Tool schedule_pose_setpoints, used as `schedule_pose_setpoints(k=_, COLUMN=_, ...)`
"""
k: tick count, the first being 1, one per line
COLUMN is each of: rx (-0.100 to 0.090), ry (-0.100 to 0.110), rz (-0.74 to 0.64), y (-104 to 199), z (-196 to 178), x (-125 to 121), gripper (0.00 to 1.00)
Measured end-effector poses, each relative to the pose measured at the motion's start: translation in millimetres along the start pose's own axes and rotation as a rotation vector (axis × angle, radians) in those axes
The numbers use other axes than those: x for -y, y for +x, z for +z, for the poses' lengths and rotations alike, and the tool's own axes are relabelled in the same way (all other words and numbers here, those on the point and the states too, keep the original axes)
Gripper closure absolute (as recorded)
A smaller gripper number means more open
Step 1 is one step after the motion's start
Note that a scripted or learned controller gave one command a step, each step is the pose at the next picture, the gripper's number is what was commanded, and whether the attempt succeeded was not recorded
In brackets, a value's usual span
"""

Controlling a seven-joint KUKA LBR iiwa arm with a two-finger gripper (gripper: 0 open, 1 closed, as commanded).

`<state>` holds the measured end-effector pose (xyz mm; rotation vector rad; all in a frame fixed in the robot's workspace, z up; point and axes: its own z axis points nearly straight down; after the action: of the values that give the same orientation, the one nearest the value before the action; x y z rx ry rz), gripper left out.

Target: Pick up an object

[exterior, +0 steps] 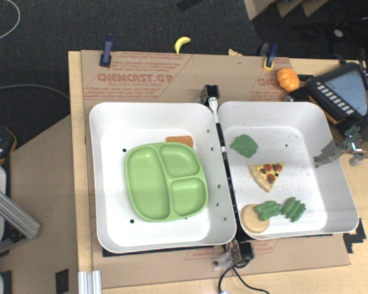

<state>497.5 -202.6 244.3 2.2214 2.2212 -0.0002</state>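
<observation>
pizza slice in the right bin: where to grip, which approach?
Probably straight down from above. The pizza slice lies flat on the right bin's floor, apart from the green leaf and the round cracker. Set the jaws across its wider crust end, pinching the two slanted sides; the narrow tip offers less to hold.

We see two white bins [104, 164] — one holds a light-green divided plate [166, 181], the other a dark-green leaf [244, 145] and a yellow pizza slice [267, 174] dotted red.
</observation>
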Motion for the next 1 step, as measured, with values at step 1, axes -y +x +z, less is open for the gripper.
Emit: schedule_pose_setpoints(k=1, rx=-0.009, ry=0.016, rz=-0.004, y=68.9, z=159.9, x=20.2, gripper=0.00)
